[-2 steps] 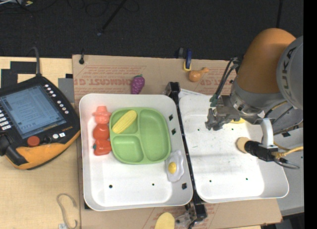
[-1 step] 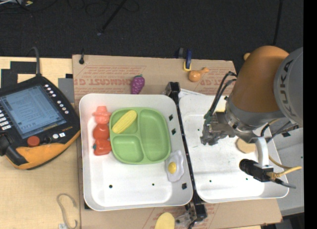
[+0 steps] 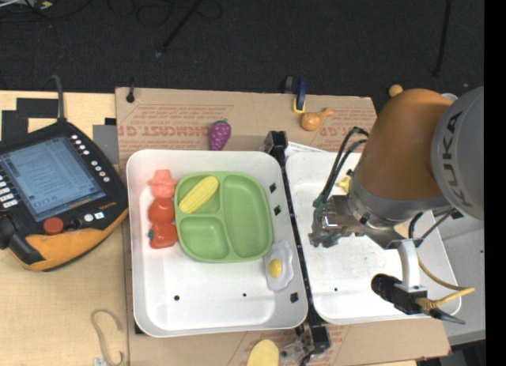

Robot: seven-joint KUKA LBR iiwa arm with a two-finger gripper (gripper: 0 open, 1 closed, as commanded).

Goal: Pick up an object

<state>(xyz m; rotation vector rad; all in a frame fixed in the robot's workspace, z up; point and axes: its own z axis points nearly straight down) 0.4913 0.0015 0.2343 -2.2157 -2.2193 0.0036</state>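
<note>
Corn [image 3: 197,193] looks like the likeliest pick, lying yellow and slantwise in the upper-left compartment of the green plate [image 3: 237,230], which sits in the left bin [image 3: 205,301]. Other candidates are close by: a red toy [image 3: 161,216] stands just beside the plate's left edge, and a fried egg [image 3: 276,266] rests at the bin's right wall, near the plate's lower corner. All of them are gathered in that one bin, presumably so the arm has a stocked side to draw from.

Over to the right bin [image 3: 356,301]: the tool [image 3: 322,228] hangs above its left part, close to the divider, well apart from the corn. Whether it is wide or narrow I cannot tell; the wrist and cables hide it from this angle. Nothing can be seen in its grasp.

Outside the bins, purple grapes [image 3: 220,133] and an orange duck [image 3: 315,118] lie on the cardboard [image 3: 174,115] behind, and a pendant [image 3: 55,186] rests on the counter [image 3: 47,309] at left. My read: the pick is not yet begun, and the tool needs to cross the divider first.
</note>
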